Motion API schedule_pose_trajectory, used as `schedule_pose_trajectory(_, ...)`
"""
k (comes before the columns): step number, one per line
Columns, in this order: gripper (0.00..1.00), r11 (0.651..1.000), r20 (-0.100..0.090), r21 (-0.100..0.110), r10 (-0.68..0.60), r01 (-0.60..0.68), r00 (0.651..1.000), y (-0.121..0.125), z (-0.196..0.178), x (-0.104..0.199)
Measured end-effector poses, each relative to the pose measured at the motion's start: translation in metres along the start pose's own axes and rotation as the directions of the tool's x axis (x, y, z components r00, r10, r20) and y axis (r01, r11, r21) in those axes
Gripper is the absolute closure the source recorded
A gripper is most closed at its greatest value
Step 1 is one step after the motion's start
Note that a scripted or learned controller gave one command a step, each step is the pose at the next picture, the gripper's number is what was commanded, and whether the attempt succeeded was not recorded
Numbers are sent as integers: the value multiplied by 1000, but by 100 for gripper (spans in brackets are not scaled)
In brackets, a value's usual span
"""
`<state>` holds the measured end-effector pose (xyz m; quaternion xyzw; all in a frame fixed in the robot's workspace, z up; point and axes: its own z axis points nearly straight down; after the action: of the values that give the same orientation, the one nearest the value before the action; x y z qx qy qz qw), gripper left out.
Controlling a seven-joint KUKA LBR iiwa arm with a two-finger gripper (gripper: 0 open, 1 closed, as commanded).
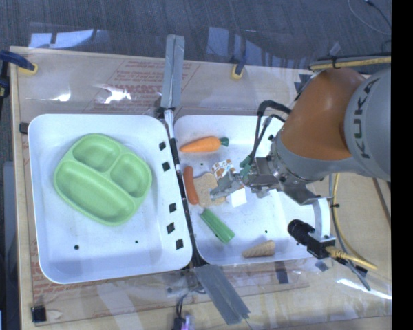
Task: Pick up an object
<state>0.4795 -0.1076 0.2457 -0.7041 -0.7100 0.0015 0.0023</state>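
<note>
The grey arm (330, 126) with its orange band reaches in from the right and bends down over the right bin (282, 249). Its pincer (228, 179) sits low over the middle of that bin, just above a flat tan piece that looks like a slice of bread (205, 188). A small white block (237, 198) lies right beside the pincer's tip. The fingers are lost in a clutter of metal and cable, so I cannot tell how far apart they stand or whether anything is caught between them.

The right bin holds several toy foods. A carrot (201, 144) with a green top lies near the bin's far edge, well apart from the pincer. A reddish sausage (190, 184) lies along the bin's left wall, touching or just beside the tan slice. A green stick (217, 225) lies slantwise nearer the front, and a tan cone (259, 249) rests near the front edge.

The left bin (48, 253) carries a green divided plate (103, 179) with three compartments, tilted a little across the bin's middle.

Both bins rest side by side on the bench (89, 74), whose pale top is covered with clear sheeting
</note>
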Motion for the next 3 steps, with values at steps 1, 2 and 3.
schedule_pose_trajectory(1, 0, 992, -1, 2, -124, 124, 992, 15, 132, -51)
schedule_pose_trajectory(2, 0, 984, -1, -1, -177, 177, 984, -2, 156, -33)
schedule_pose_trajectory(3, 100, 983, -1, 1, -183, 183, 983, -2, 147, -33)
